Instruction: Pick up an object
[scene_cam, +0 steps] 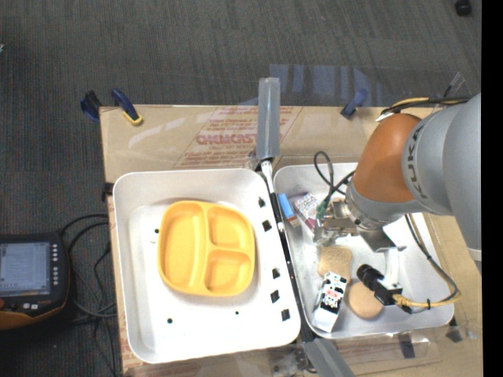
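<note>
Grey carpet point(196, 45) surrounds the cardboard-topped bench point(181, 132); end effector point(334, 228) state unclear.

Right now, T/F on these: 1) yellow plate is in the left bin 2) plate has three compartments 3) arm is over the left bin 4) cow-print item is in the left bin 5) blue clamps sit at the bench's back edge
1) True. The yellow plate lies in the left bin.
2) True, one large and two smaller.
3) False. The arm reaches over the right bin; its end effector is down among the items there.
4) False. The cow-print item is in the right bin, beside a tan round object.
5) True. Blue clamps grip the back edge.
</note>
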